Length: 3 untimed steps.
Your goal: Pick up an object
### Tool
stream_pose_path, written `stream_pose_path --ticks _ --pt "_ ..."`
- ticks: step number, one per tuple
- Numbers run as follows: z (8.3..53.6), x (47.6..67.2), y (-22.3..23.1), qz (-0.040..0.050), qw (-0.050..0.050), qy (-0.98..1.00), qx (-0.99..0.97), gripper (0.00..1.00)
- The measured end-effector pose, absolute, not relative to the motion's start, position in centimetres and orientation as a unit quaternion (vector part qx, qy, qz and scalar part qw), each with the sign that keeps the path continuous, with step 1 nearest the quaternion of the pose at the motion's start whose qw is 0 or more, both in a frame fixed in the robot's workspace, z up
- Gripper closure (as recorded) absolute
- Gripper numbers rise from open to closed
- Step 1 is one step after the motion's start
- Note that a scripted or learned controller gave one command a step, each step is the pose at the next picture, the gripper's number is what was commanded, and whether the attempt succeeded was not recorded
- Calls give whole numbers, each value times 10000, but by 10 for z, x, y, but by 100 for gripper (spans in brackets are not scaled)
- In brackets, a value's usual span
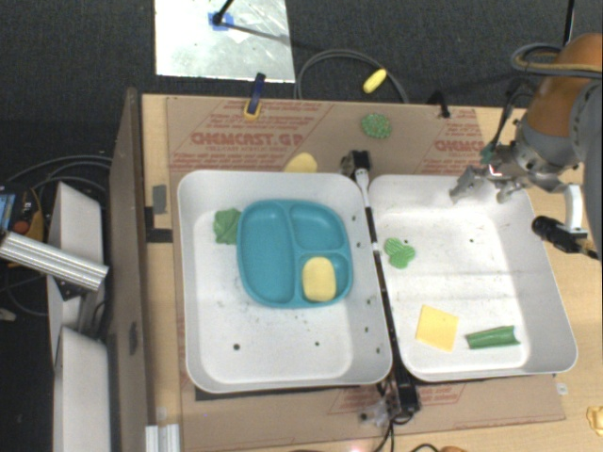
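The right bin [528, 281] holds a small green leafy piece [399, 252] near its left wall. A flat yellow square [436, 328] and a green elongated piece [491, 337] lie near its front. In the left bin [203, 347] a blue divided plate [273, 252] carries a yellow oval piece [318, 278]. A green leafy piece [226, 225] rests at the plate's left edge. My gripper [488, 188] hangs over the right bin's far edge, open, with nothing between its fingers, well away from all the pieces.
On the cardboard behind the bins lie a yellow piece [301, 164], a green round piece [377, 125] and a small black-and-white item [358, 165]. A yellow plug [375, 81] with a cable lies farther back. The arm comes in from the right.
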<state>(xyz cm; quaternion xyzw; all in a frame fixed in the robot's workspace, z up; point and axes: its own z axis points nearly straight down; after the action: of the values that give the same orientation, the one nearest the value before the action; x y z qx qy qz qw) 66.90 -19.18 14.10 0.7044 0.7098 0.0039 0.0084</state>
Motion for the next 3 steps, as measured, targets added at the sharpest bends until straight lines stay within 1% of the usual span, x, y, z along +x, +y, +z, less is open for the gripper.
stream_pose_path --ticks 1,2,3 --pt "132 589 -133 -3 -31 7084 7058 0" --pt "83 603 -83 11 4 7099 7043 0" --pt "87 559 -103 19 23 7066 7076 0"
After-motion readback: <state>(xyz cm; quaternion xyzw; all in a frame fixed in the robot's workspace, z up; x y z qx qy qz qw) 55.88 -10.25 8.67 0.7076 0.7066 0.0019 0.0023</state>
